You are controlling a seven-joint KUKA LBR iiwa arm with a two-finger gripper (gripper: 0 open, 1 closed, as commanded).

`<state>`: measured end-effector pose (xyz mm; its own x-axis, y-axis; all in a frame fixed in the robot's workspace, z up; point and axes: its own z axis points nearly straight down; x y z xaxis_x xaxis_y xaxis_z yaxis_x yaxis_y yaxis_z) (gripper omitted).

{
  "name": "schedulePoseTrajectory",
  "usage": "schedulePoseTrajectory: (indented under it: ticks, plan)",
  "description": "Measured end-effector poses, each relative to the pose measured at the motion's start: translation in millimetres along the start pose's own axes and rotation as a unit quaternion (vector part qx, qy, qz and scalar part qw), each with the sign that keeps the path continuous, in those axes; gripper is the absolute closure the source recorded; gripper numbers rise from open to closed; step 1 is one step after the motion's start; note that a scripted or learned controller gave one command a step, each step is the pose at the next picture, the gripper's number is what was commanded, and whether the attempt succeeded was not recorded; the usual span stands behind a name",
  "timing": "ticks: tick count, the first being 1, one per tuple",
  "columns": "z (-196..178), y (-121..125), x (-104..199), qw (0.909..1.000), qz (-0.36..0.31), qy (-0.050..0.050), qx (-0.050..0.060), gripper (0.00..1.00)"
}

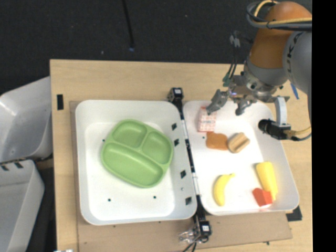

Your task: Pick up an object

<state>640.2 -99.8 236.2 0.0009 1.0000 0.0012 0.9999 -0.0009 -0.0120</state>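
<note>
Near edge, right bin (286, 164): a banana (222, 188) lies at the front, curved, with a yellow block (266, 176) to its right and a small red block (262, 196) touching that block's near end.
Middle, right bin: an orange-brown piece (216, 140) and a tan bread roll (238, 142) lie side by side, touching or nearly so.
Left bin (86, 156): a green divided plate (137, 153) sits in the middle, three compartments facing up.
Far, right bin: a small pink-and-white packet (207, 122) lies near the bin's far left corner.
Gripper (229, 105): fingers spread wide, nothing between them; the left finger (214, 103) hangs just above the packet, the other apart over bare bin floor.
Arm: grey wrist with orange band (275, 35) enters from the far right.
Bench (65, 80): pale wood, showing around both bins.
</note>
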Motion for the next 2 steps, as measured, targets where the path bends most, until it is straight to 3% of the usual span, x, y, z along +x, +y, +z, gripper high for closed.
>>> schedulePoseTrajectory:
  ticks: [1, 2]
  plan:
    - [-8, 2, 0, 1.0000, -0.001, -0.001, -0.007, 0.00]
    - [34, 2, 1, 1.0000, 0.000, -0.002, -0.005, 0.00]
